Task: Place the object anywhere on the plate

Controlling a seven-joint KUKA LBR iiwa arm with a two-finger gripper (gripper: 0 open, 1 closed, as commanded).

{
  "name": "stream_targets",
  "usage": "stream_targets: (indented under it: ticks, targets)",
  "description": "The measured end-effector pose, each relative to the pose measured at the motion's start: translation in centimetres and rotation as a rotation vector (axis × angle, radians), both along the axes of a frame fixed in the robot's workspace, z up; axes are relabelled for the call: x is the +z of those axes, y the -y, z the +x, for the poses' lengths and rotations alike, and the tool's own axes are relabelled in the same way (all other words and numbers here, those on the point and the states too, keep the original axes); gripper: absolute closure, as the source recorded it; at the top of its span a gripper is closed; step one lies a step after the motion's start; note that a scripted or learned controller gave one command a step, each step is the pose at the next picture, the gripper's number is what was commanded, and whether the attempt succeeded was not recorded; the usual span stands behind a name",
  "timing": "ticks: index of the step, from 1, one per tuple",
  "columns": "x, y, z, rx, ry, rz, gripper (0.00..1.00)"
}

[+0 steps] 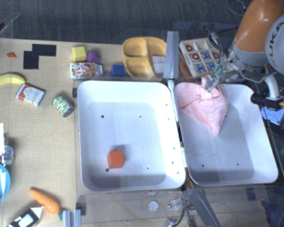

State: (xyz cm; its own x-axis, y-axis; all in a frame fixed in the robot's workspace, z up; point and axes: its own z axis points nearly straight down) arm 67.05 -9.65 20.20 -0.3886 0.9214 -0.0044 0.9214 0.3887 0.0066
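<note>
The claw [212, 81] sits at the top edge of the pink cloth [204, 106], its fingers apparently pinched on a raised fold, though the contact is small and hard to read. The cloth lies bunched in the right bin [255, 141]. It looks light, limp and likely to sag; a gathered fold suits gripping best.

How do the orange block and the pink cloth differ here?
The orange block is small and boxy; the pink cloth is larger, crumpled and soft-looking. The block lies alone in the left bin; the cloth is in the right bin, at the gripper.
</note>
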Motion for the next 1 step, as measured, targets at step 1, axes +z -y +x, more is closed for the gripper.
stream_targets:
  ticks: [1]
  targets:
    - [-0.37, -5.66, -5.35, -0.077, -0.001, 0.002, 1.0]
